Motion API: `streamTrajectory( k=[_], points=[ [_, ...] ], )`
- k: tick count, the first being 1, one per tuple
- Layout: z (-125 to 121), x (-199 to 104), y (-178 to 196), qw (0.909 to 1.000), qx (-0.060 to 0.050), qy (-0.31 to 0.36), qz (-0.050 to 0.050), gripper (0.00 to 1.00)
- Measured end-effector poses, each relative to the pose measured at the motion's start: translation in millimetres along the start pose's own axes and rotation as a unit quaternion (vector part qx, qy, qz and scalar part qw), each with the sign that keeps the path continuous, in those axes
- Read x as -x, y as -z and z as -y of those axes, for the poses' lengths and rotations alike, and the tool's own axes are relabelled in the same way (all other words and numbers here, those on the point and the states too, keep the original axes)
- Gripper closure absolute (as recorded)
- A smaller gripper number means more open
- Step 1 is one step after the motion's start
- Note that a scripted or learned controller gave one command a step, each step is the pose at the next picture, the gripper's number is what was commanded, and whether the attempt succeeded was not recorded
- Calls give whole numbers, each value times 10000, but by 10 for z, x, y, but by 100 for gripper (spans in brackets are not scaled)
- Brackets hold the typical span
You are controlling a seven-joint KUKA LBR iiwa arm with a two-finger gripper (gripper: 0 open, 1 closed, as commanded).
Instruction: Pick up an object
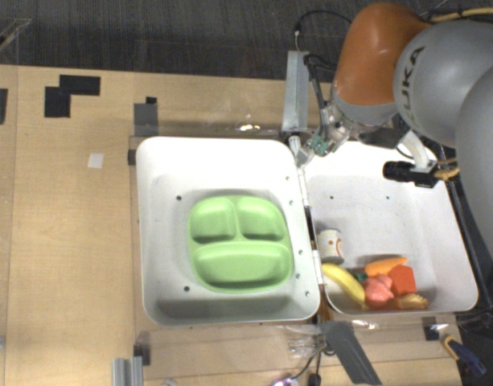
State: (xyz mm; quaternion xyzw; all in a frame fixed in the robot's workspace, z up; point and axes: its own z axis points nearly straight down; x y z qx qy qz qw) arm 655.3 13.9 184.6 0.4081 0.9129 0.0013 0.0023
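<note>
The right bin (407,207) holds a cluster of toy foods at its near edge. A yellow banana (344,284) lies beside a small white cylinder (330,244). An orange carrot (386,264), a red block (402,280), a pink piece (378,291) and a brownish piece (412,301) crowd together to their right. My gripper (310,147) hangs over the back left corner of the right bin, near the rim shared with the left bin, far from the foods. I see nothing held at its tip.
A green divided plate (240,242) lies in the middle of the left bin (162,215). A metal post (293,91) stands behind the two bins close to the wrist. The arm's orange band (375,51) and grey body cover the back right.
</note>
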Motion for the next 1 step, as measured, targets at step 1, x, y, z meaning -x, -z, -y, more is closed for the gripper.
streamTrajectory(
  k=[1],
  points=[
    [258,252,621,9994,6,343,10,100]
  ],
)
